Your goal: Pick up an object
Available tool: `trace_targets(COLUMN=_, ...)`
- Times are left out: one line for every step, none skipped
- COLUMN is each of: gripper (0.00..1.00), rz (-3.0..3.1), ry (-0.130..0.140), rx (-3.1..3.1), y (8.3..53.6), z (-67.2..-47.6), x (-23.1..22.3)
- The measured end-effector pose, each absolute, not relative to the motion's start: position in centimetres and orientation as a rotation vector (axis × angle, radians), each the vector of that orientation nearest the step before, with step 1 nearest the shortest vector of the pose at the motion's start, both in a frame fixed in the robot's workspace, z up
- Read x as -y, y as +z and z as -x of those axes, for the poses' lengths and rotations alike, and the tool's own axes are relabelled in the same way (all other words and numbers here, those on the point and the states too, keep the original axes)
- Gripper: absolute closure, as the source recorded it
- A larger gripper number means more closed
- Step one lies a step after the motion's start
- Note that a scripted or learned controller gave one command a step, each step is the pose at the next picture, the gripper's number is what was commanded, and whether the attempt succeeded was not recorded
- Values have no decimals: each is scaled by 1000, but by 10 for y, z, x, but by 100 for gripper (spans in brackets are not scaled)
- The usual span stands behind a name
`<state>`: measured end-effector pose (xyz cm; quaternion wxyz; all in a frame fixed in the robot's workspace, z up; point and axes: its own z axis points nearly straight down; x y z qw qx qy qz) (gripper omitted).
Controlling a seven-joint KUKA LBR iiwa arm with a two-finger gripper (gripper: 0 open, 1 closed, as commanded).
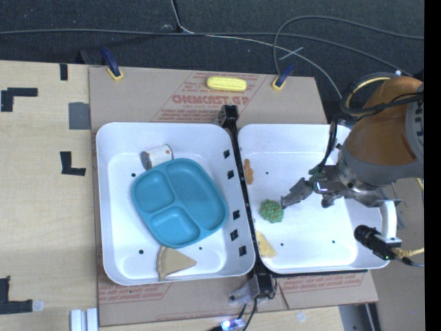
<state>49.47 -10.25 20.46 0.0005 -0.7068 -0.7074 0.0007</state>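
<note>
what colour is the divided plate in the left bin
Light blue, the divided plate, clearest in the camera view.

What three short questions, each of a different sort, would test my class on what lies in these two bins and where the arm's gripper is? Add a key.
1. True or false: the blue divided plate lies in the right bin.
2. Multiple choice: the gripper is nearest to A) the yellow corn cob, B) the green broccoli piece, C) the small cup.
3. Fill in: the tan wedge lies in the ___ bin.

Key
1. False; it lies in the left bin.
2. B; the gripper is just right of the broccoli, apart from it.
3. Left, below the plate in the view.
</note>
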Motion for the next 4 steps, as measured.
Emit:
trace_targets(gripper=0, rz=2216, ry=9, rx=2217, y=140, z=-492, x=99)
trace_targets(gripper=0, rz=2218, ry=5, rx=2219, y=87, z=-491, x=98)
trace_targets(gripper=100, rz=2217, ry=3, rx=2220, y=99, z=-492, x=98)
trace_targets(gripper=100, rz=2221, ry=-1, rx=2223, y=141, z=-489, x=96)
